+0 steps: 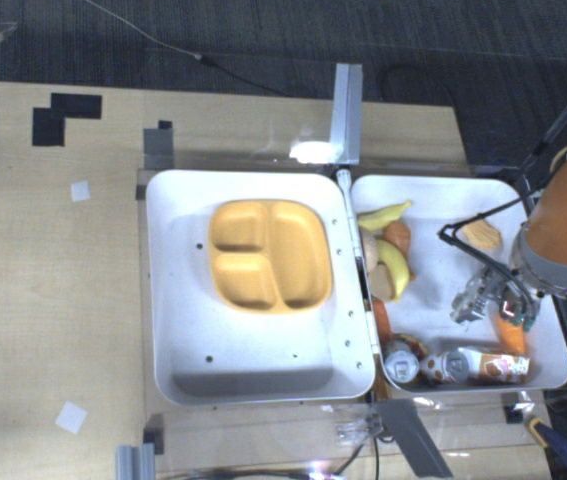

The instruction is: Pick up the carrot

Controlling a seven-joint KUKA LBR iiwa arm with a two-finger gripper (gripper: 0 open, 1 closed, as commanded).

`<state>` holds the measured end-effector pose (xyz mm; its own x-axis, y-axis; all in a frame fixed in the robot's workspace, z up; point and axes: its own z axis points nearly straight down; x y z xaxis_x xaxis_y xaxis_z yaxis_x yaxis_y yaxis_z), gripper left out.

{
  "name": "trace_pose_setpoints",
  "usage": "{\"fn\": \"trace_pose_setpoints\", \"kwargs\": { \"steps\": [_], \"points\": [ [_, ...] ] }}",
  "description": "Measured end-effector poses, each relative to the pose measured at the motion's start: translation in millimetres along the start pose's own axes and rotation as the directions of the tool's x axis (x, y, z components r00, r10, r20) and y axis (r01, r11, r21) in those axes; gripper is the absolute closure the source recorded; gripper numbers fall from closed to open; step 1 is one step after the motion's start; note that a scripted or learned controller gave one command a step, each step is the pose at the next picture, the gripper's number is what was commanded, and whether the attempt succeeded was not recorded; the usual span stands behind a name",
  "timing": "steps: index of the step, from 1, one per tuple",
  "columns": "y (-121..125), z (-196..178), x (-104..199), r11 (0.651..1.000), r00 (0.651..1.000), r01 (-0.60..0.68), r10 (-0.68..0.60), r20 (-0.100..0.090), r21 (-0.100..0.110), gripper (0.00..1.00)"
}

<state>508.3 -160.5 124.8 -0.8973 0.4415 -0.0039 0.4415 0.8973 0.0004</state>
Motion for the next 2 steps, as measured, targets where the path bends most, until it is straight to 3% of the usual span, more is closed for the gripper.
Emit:
{"fn": "trace_pose_setpoints", "kwargs": {
  "steps": [1,2],
  "points": [
    [2,-2,-1,1.0,1.0,0.003,-0.003,0.003,-0.002,0.0],
    [-7,35,15,0.995,0.995,-0.1,0.1,0.011,-0.006,0.0]
  ]
}}
